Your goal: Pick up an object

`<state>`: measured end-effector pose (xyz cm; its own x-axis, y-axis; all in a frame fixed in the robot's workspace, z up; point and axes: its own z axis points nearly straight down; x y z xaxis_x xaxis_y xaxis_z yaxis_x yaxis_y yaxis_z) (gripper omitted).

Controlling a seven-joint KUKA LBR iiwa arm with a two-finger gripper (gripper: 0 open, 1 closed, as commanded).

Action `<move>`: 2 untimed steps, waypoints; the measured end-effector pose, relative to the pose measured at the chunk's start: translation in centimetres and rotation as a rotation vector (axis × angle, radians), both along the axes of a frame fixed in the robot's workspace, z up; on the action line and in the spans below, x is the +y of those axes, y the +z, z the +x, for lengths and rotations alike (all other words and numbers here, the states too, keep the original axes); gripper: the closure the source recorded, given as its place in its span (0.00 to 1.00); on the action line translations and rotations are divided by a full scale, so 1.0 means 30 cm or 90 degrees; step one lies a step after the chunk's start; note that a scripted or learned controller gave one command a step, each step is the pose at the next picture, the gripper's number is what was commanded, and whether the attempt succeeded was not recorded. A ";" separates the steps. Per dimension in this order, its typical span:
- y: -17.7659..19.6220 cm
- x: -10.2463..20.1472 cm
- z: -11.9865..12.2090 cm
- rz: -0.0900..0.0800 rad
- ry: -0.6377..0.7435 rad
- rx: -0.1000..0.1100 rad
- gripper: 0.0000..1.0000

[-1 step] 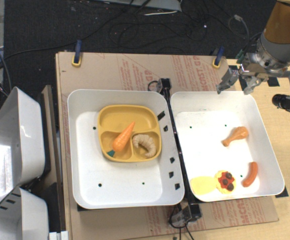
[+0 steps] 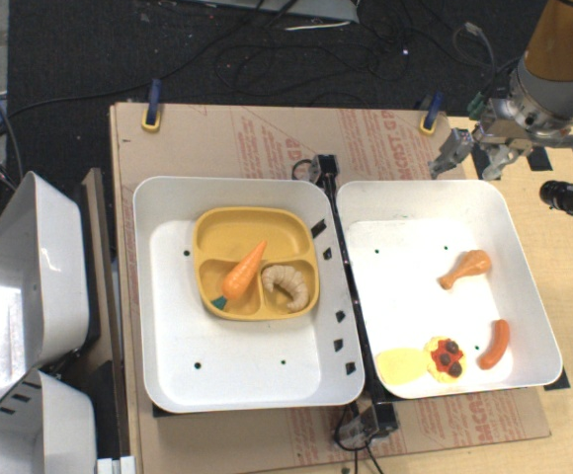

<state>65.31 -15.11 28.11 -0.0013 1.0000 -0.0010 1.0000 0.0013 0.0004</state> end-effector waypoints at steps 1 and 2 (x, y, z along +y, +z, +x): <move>-0.212 0.001 0.000 0.001 -0.001 0.003 0.00; -0.424 -0.003 0.005 0.001 -0.001 0.002 0.00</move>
<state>65.45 -15.19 15.40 0.0011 1.0000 -0.0002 1.0000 -0.0011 -0.0034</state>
